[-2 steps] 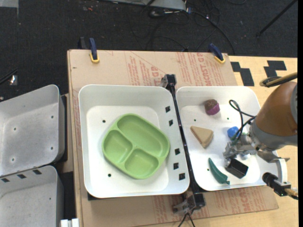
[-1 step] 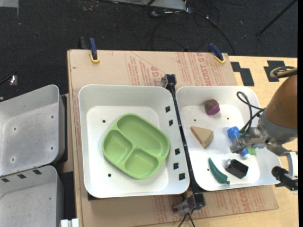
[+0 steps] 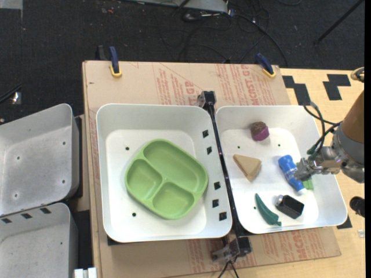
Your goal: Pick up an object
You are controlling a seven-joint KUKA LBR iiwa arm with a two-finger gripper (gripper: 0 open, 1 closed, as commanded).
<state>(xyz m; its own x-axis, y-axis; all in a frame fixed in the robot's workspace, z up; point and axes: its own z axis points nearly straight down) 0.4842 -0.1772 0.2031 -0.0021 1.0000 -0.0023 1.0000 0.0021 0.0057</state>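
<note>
Reaching in over the right bin (image 3: 324, 210), the pincer (image 3: 305, 169) sits against the blue cylinder (image 3: 289, 171), though its grip cannot be told. Within that bin lie a tan wedge (image 3: 248, 166), purple piece (image 3: 259, 131), teal strip (image 3: 266, 209) and black block (image 3: 290, 206).

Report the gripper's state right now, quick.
Gripper: down in the right bin, right against the blue object; whether it is open, closed or gripping anything cannot be told from this view.
</note>
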